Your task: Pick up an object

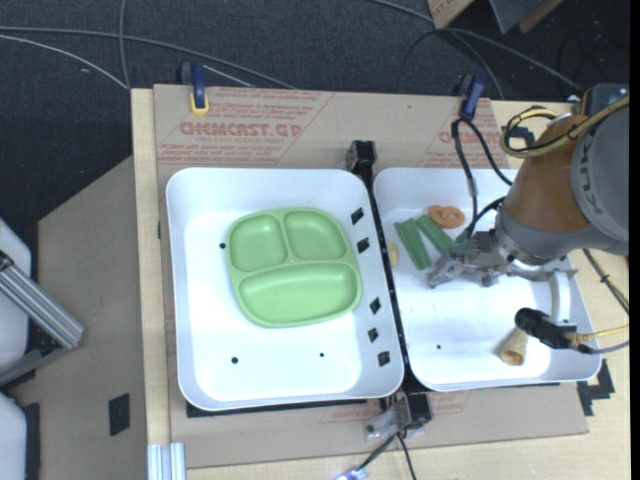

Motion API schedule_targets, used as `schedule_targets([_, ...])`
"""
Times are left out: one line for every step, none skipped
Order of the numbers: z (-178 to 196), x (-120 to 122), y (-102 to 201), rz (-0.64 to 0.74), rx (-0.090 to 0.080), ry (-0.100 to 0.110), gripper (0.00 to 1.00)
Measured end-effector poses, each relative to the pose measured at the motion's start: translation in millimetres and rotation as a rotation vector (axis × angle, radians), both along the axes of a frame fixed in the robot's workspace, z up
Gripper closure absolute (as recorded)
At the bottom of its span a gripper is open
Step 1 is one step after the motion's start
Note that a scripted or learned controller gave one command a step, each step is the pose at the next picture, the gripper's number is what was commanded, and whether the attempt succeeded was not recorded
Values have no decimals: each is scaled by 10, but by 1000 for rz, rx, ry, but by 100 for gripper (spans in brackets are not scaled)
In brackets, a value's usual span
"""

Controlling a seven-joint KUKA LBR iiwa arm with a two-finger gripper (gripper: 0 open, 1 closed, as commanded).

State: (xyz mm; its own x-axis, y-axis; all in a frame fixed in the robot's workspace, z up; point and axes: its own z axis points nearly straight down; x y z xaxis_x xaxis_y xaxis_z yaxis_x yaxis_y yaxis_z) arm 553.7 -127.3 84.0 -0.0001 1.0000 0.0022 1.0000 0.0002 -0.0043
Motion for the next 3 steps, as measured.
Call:
schedule_targets([120,10,0,-1,0,-3,100])
schedule_targets([555,28,-28,0,-3,-9,100])
schedule_targets([1202,28,-30,1,-3,-11,100])
